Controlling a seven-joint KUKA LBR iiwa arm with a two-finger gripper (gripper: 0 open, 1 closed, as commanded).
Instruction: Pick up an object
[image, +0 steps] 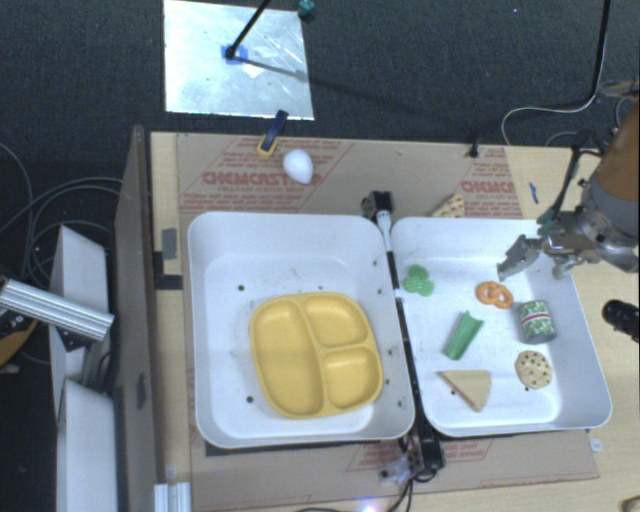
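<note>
The right bin (580, 400) holds several small items: a green leafy piece (418, 281), an orange pretzel (493, 294), a green pickle-like stick (462, 335), a small can (536, 320), a speckled cookie (534, 369) and a tan wedge (468, 387). My gripper (537, 262) hangs over the bin's upper right part, above and just right of the pretzel and just above the can. Its fingers are spread open with nothing between them.
The left bin (220, 260) carries a yellow divided plate (316, 353). Behind the bins, on the cardboard, lie a white egg (298, 165), a yellow-and-blue object (271, 135) and a cracker (450, 207). Cables run at the far left.
</note>
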